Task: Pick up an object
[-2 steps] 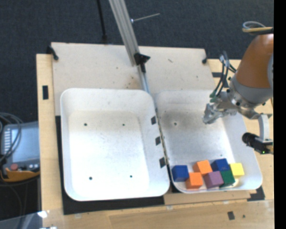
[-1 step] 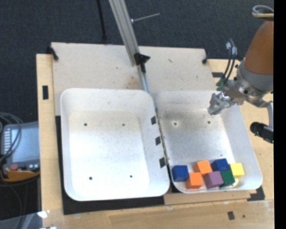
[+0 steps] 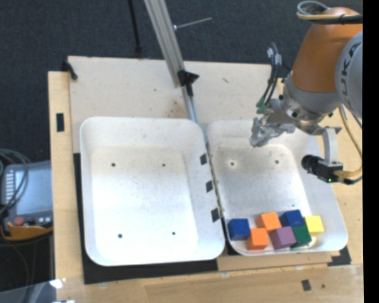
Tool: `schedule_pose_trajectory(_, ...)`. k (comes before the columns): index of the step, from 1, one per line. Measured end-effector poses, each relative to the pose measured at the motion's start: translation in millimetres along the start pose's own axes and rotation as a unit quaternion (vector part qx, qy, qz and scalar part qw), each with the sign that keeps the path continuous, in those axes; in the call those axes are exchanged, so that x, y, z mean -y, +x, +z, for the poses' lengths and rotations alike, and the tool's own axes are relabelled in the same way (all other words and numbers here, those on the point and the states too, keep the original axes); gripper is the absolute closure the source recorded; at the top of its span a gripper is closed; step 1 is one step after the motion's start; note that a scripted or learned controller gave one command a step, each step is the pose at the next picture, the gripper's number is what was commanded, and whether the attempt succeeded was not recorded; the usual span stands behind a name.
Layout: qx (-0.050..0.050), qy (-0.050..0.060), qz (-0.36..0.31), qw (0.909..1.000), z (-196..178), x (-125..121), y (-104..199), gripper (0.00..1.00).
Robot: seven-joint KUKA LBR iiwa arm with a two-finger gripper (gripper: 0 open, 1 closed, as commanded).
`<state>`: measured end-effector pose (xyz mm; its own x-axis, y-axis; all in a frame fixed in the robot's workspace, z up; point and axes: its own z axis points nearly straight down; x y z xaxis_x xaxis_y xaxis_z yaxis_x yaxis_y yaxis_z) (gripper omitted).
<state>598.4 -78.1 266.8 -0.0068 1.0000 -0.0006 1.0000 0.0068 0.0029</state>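
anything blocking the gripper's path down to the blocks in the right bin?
Nothing visible. The gripper hangs over the far end of the right bin; the blocks cluster at its near end. Between them lies bare bin floor, with no object or wall across it.

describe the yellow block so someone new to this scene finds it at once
Look at the right-hand bin, the one under the end effector. A cluster of small blocks sits along its near edge. The yellow block is at the cluster's far right end, beside the green block, and is the only yellow one.
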Motion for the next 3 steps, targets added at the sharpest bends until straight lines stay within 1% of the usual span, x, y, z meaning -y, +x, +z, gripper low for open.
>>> schedule_pose_trajectory(1,0.0,0.002,0.0,1.0,15,-7,54,1.0)
schedule_pose_trajectory(2,-0.001,0.0,0.0,1.0,14,-25,111,1.0)
schedule_pose_trajectory(3,0.0,0.0,0.0,1.0,28,-34,165,1.0)
